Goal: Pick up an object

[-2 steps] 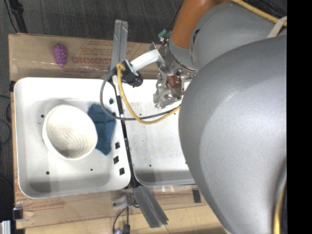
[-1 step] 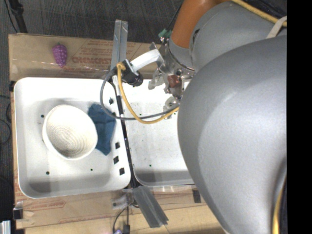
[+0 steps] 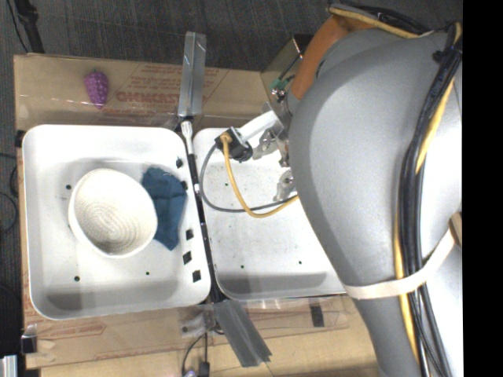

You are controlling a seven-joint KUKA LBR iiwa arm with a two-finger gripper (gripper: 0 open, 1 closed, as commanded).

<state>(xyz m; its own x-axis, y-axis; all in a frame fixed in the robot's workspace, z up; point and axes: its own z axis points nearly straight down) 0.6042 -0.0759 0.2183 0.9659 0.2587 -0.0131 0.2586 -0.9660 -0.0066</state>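
Observation:
In the left bin (image 3: 47, 289) lies a round white woven bowl or hat (image 3: 114, 211), with a crumpled blue cloth (image 3: 167, 204) touching its right side. The gripper (image 3: 271, 144) hangs over the upper part of the right bin (image 3: 267, 289), mostly hidden by the big grey arm (image 3: 377, 171). A white wrist block with yellow and black cables (image 3: 236, 187) sticks out toward the bin divider. The fingertips are hidden under the arm.
A purple knobbly object (image 3: 97, 87) rests on the cardboard sheet behind the left bin. A grey metal bar (image 3: 191, 73) runs back from the divider between the bins, and another (image 3: 244, 336) juts out at the front. The arm covers the right bin's right half.

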